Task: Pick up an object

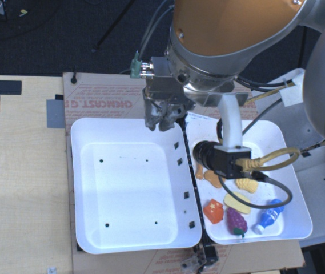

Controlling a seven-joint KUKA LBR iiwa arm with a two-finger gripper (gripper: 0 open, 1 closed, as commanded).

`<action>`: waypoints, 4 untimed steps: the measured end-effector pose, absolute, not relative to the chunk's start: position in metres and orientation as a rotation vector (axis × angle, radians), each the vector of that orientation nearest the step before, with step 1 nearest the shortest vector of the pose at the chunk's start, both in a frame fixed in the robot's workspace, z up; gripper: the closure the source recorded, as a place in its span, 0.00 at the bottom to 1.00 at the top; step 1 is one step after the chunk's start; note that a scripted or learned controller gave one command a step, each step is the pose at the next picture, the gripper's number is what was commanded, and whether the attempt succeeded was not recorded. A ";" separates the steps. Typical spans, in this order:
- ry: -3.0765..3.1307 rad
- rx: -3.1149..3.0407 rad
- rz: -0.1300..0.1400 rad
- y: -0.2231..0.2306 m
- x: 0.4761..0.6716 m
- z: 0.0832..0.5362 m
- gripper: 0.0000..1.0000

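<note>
End effector (163, 119) hovers over the bins' dividing rims; whether it's clenched, nobody can tell. Descending here risks striking the rim, missing the toy strawberry (213, 211).

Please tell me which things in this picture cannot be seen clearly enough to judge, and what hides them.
- End effector, camera view: dark and small; whether it is open or shut cannot be told.
- Orange pieces in the right bin: partly covered by the black camera unit.
- Yellow corn-like item: crossed by the black cable.
- Right bin's far wall: hidden behind the arm.
</note>
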State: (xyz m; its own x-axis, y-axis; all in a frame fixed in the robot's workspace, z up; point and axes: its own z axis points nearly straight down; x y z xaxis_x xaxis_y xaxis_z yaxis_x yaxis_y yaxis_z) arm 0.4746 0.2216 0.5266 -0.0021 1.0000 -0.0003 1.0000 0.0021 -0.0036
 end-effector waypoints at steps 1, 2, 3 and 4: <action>-2.221 -2.218 0.009 0.244 0.476 0.505 1.00; -2.225 -2.215 0.007 0.244 0.475 0.504 1.00; -2.226 -2.213 0.007 0.244 0.475 0.500 1.00; -2.227 -2.212 0.008 0.244 0.475 0.497 1.00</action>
